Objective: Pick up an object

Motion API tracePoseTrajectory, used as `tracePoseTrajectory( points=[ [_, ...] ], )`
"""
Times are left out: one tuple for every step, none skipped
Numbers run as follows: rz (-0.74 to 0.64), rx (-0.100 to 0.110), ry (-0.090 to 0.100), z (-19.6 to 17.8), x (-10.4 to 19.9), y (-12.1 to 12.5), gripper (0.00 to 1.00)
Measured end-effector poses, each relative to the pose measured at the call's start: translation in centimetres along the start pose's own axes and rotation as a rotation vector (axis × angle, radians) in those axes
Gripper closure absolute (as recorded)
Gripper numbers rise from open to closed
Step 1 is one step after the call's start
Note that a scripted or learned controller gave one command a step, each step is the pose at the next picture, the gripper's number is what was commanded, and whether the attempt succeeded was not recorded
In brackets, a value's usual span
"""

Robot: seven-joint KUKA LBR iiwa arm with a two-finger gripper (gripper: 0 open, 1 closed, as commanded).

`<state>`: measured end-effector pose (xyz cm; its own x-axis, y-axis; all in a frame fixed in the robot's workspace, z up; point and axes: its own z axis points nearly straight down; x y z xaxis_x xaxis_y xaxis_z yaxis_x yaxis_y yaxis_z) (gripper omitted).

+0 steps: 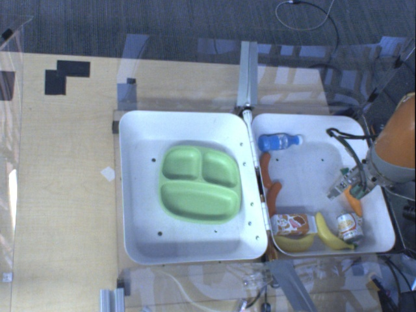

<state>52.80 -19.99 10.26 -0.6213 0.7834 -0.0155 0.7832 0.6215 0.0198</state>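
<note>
Pincer [348, 186] seen low over the right bin [305, 158], just above an orange object [354, 205], finger state not discernible, green tray [199, 184] set in left bin [140, 194]

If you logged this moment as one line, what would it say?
task: pick up an object | gripper: low in right bin, near carrot | fingers: unclear | green tray: left bin | picked: none seen

Two white bins on the desk: left bin [133, 194], right bin [383, 236]. Left bin: one green divided tray [199, 182]. Right bin: one blue bottle [279, 141], one orange-red sausage-shaped piece [268, 182], two bananas [294, 242] [330, 234], one small packet [290, 224], one small can [348, 227], one orange item [354, 203] by the arm, type unclear.
</note>
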Motion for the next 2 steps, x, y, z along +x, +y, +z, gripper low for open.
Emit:
tracePoseTrajectory(
  points=[
    [0.464, 0.018, 0.006, -11.1, 1.4, -1.9, 1.0],
    [0.419, 0.017, 0.006, -18.6, 0.6, 1.2, 1.0]
  ],
)
